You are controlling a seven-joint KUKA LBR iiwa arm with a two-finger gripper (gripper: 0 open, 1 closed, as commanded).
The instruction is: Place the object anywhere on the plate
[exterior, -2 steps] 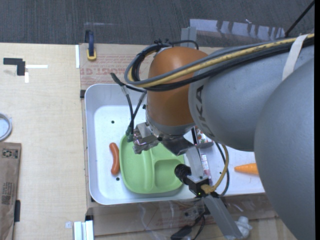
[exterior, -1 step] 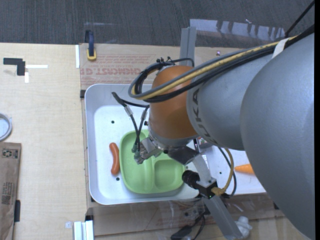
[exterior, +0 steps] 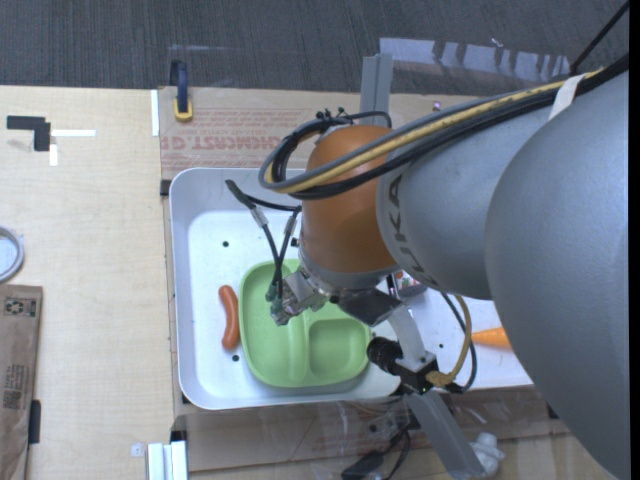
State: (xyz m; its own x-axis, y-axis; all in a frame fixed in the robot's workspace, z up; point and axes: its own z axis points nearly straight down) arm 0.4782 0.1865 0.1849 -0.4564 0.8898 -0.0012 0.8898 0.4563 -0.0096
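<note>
A green divided plate (exterior: 320, 353) lies in the left white bin (exterior: 200, 248), near its front edge. An orange hot dog (exterior: 230, 318) rests on the bin floor just left of the plate, apart from it. My gripper (exterior: 283, 303) hangs over the plate's upper left part, under the orange wrist band, and its fingertips are hard to make out against the plate. An orange carrot-like object (exterior: 490, 338) lies in the right bin, mostly hidden by the arm.
The grey arm covers most of the right bin (exterior: 500, 368) and the plate's right side. A blue-handled clamp (exterior: 181, 93) sits at the bench's back edge. Tape roll (exterior: 8, 255) lies far left.
</note>
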